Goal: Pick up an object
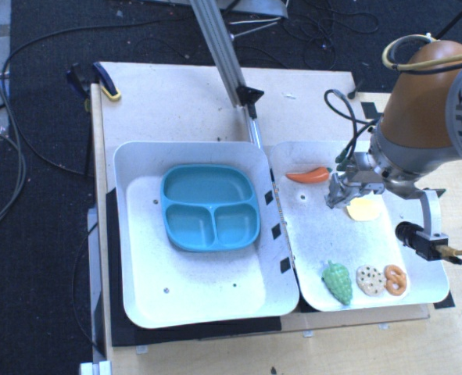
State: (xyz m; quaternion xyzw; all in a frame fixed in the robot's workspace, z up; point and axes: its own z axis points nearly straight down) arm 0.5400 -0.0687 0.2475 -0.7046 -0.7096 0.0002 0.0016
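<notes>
My gripper (342, 195) hangs low over the right bin (309, 233), near its back. An orange carrot (309, 176) lies just to its left, apart from the fingers. A pale yellow piece (364, 209) lies right beside the gripper on its right. Along the front of the right bin lie a green leafy piece (338, 282), a spotted cookie (369, 280) and an orange pretzel (395, 280). Nothing shows between the fingers.
The left bin (137, 287) holds a blue divided plate (211, 207). A grey metal pole (219, 41) slants down to the bins' back edge. The arm's bulk covers the right bin's back right corner.
</notes>
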